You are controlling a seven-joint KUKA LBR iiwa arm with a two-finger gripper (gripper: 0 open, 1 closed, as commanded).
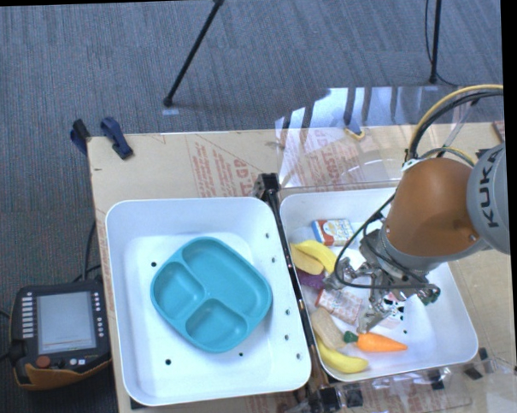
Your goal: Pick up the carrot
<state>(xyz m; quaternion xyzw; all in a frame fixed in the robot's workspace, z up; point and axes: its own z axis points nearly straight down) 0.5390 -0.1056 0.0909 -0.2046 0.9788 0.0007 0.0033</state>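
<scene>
The carrot [382, 342], orange with a small green top at its left end, lies flat near the front of the right bin [456, 330]. My gripper [378, 297] hangs just above and behind it, over the middle of that bin, under the arm's orange band [430, 209]. Nothing shows lifted off the bin floor. The gripper's body hides part of the items beneath it.
Around the carrot lie a yellow banana [342, 359], a beige piece [325, 327], a red-and-white packet [338, 303], another yellow fruit [315, 256], a small carton [332, 231] and a purple item [310, 280]. The left bin [132, 250] holds a blue divided plate [211, 293].
</scene>
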